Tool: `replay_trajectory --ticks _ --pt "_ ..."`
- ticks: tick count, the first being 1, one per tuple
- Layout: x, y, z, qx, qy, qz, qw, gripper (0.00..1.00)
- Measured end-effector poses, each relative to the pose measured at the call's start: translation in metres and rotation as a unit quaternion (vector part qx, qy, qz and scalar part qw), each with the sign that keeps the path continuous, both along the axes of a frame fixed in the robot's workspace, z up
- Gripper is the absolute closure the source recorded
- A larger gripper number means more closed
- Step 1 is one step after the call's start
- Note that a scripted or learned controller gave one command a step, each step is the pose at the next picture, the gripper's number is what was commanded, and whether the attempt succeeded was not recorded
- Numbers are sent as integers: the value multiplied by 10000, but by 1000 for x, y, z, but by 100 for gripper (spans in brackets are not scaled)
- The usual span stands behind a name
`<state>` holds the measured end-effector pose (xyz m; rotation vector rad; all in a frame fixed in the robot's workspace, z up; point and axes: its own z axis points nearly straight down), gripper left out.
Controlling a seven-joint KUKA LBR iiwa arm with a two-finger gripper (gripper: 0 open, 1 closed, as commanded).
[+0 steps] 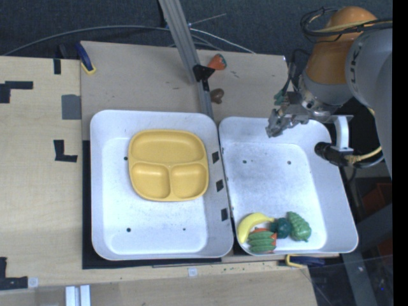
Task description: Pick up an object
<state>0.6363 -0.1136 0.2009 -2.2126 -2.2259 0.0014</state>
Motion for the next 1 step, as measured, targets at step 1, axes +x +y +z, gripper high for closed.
replay_trajectory --ticks 1 --pt "-9 48 11 3 -7 3 10000 100"
